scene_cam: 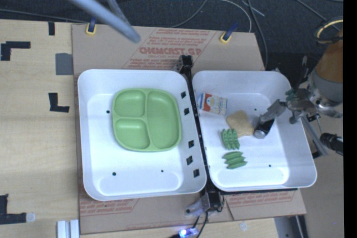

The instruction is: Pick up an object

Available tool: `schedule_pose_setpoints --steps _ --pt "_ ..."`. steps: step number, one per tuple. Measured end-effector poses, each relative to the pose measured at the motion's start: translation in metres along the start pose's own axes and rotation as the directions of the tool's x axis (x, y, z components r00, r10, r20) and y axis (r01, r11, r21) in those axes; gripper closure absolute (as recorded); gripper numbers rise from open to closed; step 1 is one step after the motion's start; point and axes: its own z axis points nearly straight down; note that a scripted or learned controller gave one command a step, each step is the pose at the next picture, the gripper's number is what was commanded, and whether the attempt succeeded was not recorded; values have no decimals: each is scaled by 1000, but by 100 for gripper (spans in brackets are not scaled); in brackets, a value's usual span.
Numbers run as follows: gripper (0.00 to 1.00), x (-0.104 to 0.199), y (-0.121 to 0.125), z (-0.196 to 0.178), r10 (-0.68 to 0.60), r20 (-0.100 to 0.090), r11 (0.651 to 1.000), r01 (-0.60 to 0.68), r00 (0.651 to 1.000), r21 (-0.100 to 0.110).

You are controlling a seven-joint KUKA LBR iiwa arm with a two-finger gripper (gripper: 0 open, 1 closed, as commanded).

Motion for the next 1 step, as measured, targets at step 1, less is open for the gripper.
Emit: schedule_pose_setpoints --steps 1 --pt "0 0 3 -6 -3 3 1000 3 1000 -12"
